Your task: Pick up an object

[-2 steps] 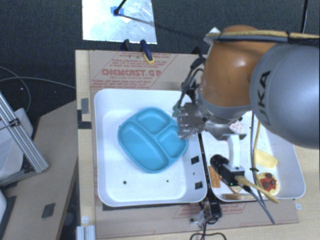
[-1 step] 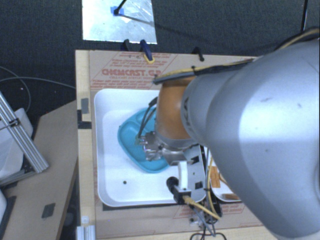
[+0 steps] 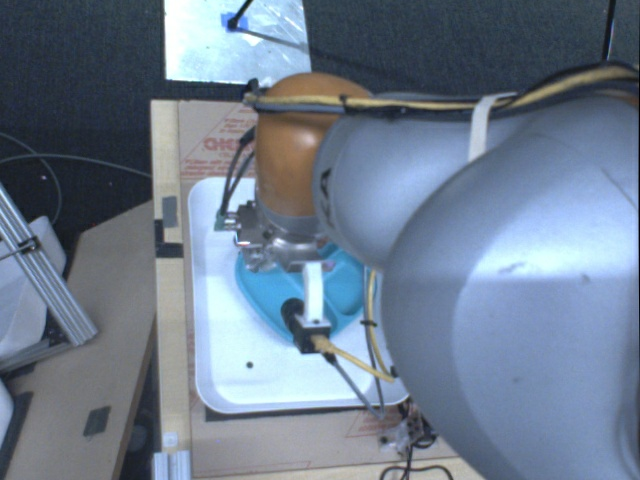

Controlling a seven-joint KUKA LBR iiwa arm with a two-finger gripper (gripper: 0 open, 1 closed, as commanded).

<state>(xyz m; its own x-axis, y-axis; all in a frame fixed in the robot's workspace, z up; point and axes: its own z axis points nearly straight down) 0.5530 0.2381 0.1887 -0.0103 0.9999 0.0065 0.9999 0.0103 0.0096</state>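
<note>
A blue, flat, rounded object (image 3: pixel 262 296) lies in the left white bin (image 3: pixel 220 368), partly covered by the arm's wrist. The arm reaches down over the bin; its orange band (image 3: pixel 290 148) and grey wrist flange (image 3: pixel 280 243) sit right above the blue object. A white part with a black end (image 3: pixel 310 313) hangs from the wrist over the blue object. The arm's big grey body hides the right side of the bin.
The bin rests on a cardboard-coloured bench (image 3: pixel 170 298). A small dark speck (image 3: pixel 249 365) lies on the bin floor near the front. Yellow cables (image 3: pixel 350 360) trail from the wrist. A metal frame (image 3: pixel 45 278) stands off to the left.
</note>
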